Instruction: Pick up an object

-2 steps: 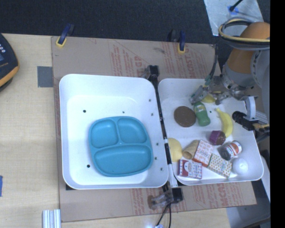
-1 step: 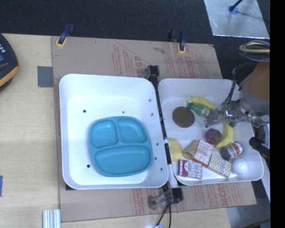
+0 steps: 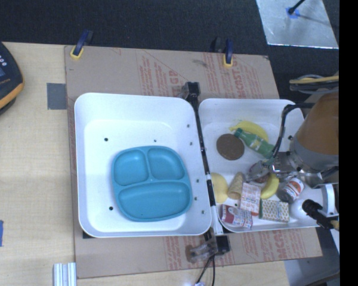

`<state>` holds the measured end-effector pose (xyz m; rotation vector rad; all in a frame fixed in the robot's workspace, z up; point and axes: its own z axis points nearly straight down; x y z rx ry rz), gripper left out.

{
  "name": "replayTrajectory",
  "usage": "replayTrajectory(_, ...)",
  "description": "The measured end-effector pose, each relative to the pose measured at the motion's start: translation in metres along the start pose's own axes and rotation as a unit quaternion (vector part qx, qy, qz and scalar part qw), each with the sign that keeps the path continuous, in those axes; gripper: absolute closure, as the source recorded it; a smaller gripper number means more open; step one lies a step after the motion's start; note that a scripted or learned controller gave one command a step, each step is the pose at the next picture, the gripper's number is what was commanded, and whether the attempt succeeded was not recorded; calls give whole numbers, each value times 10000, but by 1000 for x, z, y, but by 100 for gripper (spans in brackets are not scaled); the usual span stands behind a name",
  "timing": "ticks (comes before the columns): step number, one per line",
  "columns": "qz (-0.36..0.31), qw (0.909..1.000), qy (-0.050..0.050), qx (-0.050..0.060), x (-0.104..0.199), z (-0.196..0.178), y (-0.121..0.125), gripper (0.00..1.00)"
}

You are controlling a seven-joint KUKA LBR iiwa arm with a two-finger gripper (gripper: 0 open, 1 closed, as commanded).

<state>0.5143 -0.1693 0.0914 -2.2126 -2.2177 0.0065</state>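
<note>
The right bin [image 3: 209,118] holds a jumble of small items. A brown disc [image 3: 231,147] lies near its left side, with a green bottle [image 3: 255,140] and a yellow banana [image 3: 250,128] behind it. Lower down are a yellow fruit [image 3: 270,187], a pale yellow piece [image 3: 219,186], a printed packet [image 3: 249,196], a small box [image 3: 274,210] and a red-and-white can [image 3: 292,189]. My gripper [image 3: 260,171] hangs low over the middle of this pile, just above the packet and the yellow fruit. The arm's orange band [image 3: 322,127] is at the right edge.
The left bin [image 3: 86,159] holds a blue divided plate [image 3: 151,182]. Another wrapped item [image 3: 235,217] lies at the right bin's front rim. A black divider [image 3: 200,154] runs between the bins. A yellow-and-black handset [image 3: 0,76] sits at the far left of the bench.
</note>
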Motion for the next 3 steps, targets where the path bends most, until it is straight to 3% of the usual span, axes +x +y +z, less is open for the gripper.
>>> replayTrajectory(1,-8,10000,-27,-41,-4,-13,4,100)
replayTrajectory(2,-32,10000,-36,-71,46,-3,28,100)
replayTrajectory(3,-52,9999,-8,-103,116,-108,78,100)
